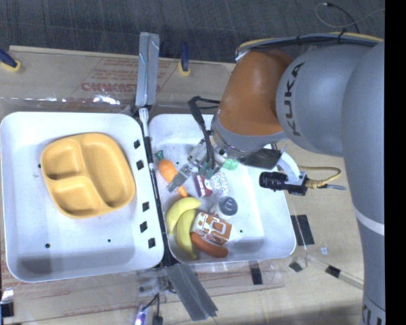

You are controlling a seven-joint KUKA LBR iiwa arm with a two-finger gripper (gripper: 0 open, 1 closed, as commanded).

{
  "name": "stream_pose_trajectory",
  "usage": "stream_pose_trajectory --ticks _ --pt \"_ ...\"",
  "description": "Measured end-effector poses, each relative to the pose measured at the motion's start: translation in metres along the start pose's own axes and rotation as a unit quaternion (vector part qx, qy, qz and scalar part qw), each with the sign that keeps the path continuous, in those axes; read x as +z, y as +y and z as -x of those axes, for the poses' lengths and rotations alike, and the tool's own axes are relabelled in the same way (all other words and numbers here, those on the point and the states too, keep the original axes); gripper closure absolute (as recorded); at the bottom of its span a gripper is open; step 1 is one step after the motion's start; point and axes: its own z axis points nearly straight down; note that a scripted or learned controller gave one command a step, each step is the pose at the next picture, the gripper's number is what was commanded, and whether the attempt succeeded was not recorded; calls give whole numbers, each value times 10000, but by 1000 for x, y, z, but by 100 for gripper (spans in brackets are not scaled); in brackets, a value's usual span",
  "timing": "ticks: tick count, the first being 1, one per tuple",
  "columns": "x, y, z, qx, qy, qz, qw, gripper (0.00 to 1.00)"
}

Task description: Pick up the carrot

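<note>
The orange carrot lies in the right bin, close to its left wall. My gripper hangs just right of the carrot, low in the bin, its grey fingers reaching toward the carrot's lower end. The arm's orange band and grey wrist cover the bin's upper right part. Whether the fingers touch the carrot is hard to tell.
A yellow banana, a hot dog, a small printed box, a grey round lid and a packet crowd the right bin's lower half. A yellow divided plate sits in the left bin.
</note>
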Motion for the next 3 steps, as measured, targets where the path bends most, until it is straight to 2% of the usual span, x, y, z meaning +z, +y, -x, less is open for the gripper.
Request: stream_pose_trajectory --ticks 3 --pt "0 0 0 0 0 0 10000 0"
